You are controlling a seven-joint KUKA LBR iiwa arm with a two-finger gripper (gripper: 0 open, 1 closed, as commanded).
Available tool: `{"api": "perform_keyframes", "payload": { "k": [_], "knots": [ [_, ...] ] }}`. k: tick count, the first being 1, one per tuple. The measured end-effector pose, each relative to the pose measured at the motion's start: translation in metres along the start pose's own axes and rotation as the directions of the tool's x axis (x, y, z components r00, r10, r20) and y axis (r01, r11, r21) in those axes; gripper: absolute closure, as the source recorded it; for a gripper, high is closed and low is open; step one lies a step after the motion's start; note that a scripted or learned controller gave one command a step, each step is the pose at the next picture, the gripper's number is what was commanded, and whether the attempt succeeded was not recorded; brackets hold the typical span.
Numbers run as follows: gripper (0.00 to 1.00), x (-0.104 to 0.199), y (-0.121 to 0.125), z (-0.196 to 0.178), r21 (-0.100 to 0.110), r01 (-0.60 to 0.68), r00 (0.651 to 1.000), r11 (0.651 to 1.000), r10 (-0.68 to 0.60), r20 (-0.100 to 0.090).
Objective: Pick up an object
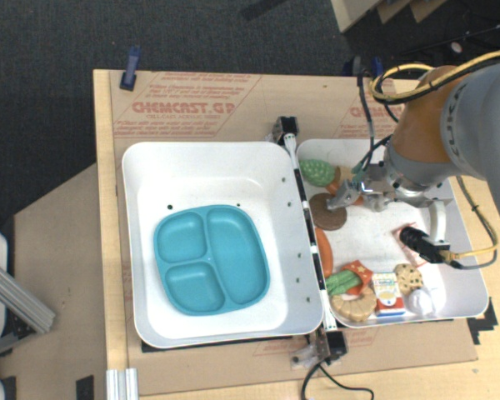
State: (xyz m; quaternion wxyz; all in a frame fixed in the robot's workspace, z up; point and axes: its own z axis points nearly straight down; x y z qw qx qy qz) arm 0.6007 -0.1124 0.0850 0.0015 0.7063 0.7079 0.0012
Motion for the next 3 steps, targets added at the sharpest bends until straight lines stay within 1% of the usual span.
{"api": "perform_keyframes", "payload": {
  "k": [1,2,3],
  "knots": [
    [0.00,0.005,0.019,-0.002,-0.002,-0.001,1.000,1.000,0.001,0.002],
    [1.00,0.005,0.020,-0.014,-0.007,-0.001,1.000,1.000,0.001,0.001],
    [1.00,0.078,0.037,-0.106,-0.005,0.005,1.000,1.000,-0.005,-0.003]
  ]
}}
